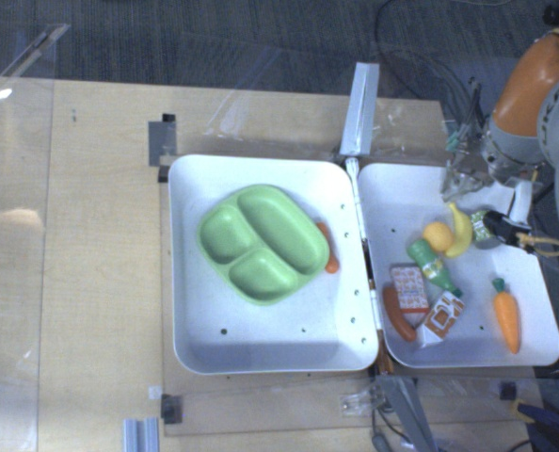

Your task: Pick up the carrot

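Observation:
The carrot (pixel 507 318), orange with a small green top, lies flat near the front right corner of the right bin (pixel 392 191). Its green end points toward the back. My gripper (pixel 468 181) hangs over the back right part of the same bin, just above a banana (pixel 460 231). It is well behind the carrot and apart from it. The arm's orange band (pixel 534 83) rises behind it at the right edge.
A yellow lemon (pixel 437 236), a green bottle (pixel 428 260), a reddish sausage (pixel 399 313) and two small cartons (pixel 410 287) (pixel 444 315) lie in the right bin, left of the carrot. The left bin (pixel 261 347) holds a green divided plate (pixel 263 243), with a small orange piece (pixel 328 250) at its right side.

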Tool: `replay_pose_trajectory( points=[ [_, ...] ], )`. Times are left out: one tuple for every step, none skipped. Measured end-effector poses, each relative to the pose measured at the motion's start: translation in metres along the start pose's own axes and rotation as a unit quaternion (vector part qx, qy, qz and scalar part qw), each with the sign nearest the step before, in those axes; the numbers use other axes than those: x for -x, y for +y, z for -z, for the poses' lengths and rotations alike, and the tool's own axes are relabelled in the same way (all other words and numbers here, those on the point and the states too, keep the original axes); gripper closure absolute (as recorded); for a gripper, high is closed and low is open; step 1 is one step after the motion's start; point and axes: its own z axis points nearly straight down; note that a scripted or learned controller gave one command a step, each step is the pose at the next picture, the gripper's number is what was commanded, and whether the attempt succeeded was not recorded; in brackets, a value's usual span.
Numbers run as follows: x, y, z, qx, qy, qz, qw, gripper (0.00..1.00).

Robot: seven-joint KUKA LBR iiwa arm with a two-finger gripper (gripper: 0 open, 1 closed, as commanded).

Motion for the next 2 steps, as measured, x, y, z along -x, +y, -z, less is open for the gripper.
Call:
replay_pose_trajectory(
  points=[
    [0.0074,-0.0054,-0.0276,-0.005,0.001,-0.041,0.9991,1.00],
    [0.0047,-0.0035,-0.0182,-0.003,0.001,-0.038,0.9993,1.00]
  ],
)
